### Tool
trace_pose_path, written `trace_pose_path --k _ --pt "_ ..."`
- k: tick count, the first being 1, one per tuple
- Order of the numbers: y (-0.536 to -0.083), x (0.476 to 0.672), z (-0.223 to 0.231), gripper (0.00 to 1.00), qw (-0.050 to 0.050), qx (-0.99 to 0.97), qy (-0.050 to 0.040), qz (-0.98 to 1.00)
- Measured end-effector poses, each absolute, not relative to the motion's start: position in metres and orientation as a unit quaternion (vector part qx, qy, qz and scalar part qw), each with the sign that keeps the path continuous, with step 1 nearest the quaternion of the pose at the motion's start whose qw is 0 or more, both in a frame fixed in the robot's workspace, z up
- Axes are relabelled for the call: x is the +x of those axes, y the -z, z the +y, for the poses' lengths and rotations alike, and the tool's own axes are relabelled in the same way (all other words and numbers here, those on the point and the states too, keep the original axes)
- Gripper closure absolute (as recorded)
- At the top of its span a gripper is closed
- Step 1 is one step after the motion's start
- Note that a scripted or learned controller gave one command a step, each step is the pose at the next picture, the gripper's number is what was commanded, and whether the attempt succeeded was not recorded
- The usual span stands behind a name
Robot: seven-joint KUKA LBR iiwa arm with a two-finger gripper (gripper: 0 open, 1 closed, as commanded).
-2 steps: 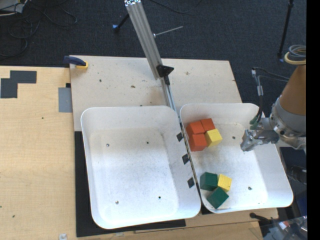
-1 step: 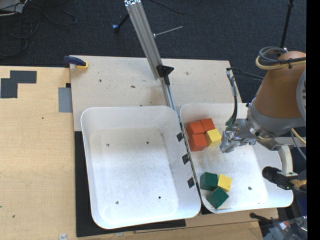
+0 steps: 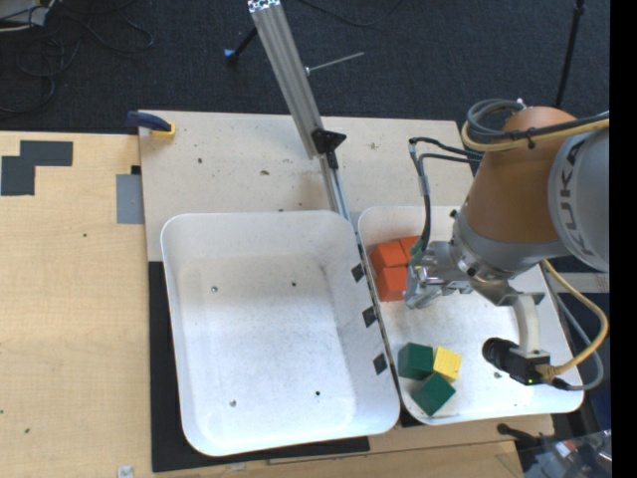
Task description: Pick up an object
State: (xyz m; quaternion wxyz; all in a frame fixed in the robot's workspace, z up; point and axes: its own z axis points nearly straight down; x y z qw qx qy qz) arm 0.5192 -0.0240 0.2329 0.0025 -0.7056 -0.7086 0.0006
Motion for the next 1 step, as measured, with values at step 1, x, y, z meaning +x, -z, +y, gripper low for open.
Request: trace_pose_path --k 1 --pt "-0.234 0.5194 0.0329 1.0 0.002 -0.705 -0.0005 -0.709"
